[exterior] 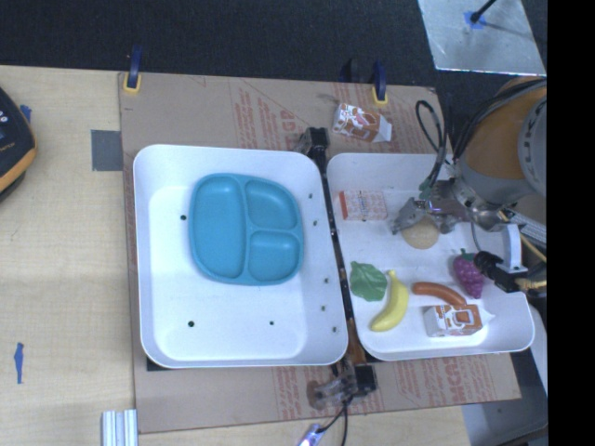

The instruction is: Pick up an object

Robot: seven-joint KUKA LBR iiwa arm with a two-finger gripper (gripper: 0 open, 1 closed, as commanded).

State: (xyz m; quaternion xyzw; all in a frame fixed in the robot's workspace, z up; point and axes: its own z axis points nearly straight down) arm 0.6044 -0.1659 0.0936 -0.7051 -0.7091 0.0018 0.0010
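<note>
My gripper [420, 219] hangs low over the right bin [372, 333], right above a pale tan round item [423, 238] that peeks out beneath it. Further down the bin lie a green leafy piece [367, 281], a yellow banana [394, 306], a sausage [440, 293], a purple grape bunch [469, 274] and a small carton [455, 320]. A flat orange-and-white packet [361, 204] lies at the bin's upper left. Nothing visibly sits between the gripper's parts.
The left bin [167, 342] holds a blue divided plate [247, 228]. A loose packet [361, 123] lies on the cardboard behind the bins. A black cable loops near the arm at upper right.
</note>
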